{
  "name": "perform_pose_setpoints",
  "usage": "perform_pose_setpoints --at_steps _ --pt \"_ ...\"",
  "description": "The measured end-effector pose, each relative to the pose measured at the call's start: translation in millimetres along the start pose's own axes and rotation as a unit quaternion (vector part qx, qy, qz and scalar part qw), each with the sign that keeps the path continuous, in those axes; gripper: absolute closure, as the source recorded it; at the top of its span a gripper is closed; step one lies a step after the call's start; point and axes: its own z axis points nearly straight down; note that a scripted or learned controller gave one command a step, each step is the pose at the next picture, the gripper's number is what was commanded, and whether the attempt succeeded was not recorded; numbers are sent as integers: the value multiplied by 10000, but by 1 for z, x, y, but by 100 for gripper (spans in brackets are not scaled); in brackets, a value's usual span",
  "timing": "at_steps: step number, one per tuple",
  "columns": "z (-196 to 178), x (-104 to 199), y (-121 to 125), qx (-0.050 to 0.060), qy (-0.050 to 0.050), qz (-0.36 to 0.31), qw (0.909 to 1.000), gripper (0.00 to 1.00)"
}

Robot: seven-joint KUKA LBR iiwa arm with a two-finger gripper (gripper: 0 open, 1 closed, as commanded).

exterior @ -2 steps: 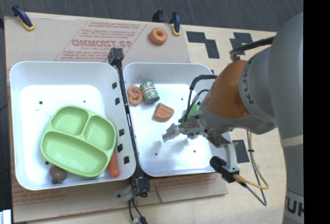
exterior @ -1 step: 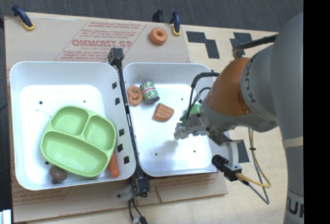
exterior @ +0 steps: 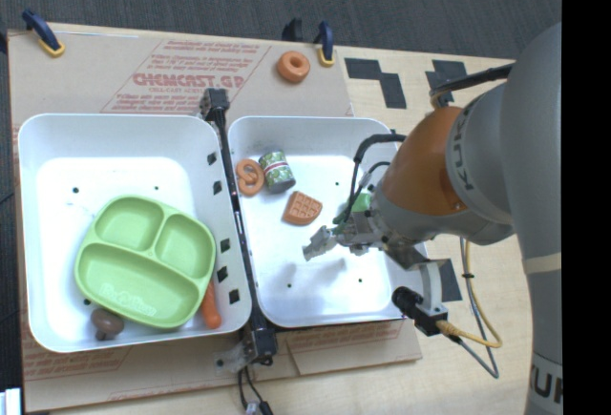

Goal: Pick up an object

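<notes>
Grey arm (exterior: pixel 520 155) with orange band, right of frame, reaching over the right bin; its gripper (exterior: pixel 320 244) sits low over that bin's bare floor, centre-right of frame, nothing visible between its fingers; whether they are spread or closed cannot be told.

Left bin (exterior: pixel 57 146): green three-compartment plate (exterior: pixel 145 260), long axis running upper left to lower right; a brown lump (exterior: pixel 107 323) at its lower-left edge; an orange carrot-like piece (exterior: pixel 210 306) at its lower-right edge, lying nearly vertical in frame.

Right bin (exterior: pixel 315 129): orange waffle piece (exterior: pixel 304 208), just up-left of the gripper; green-labelled can (exterior: pixel 278 171) on its side; orange pretzel-like ring (exterior: pixel 249 176) touching the can's left.

Bench (exterior: pixel 86 55), upper centre: orange doughnut (exterior: pixel 294 67), outside both bins.
</notes>
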Motion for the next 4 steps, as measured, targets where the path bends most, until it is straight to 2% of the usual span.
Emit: perform_pose_setpoints --at_steps 1,2,3,4 --pt "20 19 4 -8 6 54 10000 0" --pt "10 19 5 -7 7 38 10000 100" --pt "10 19 5 -7 5 34 10000 0" --pt "20 -59 35 -23 3 75 10000 0"
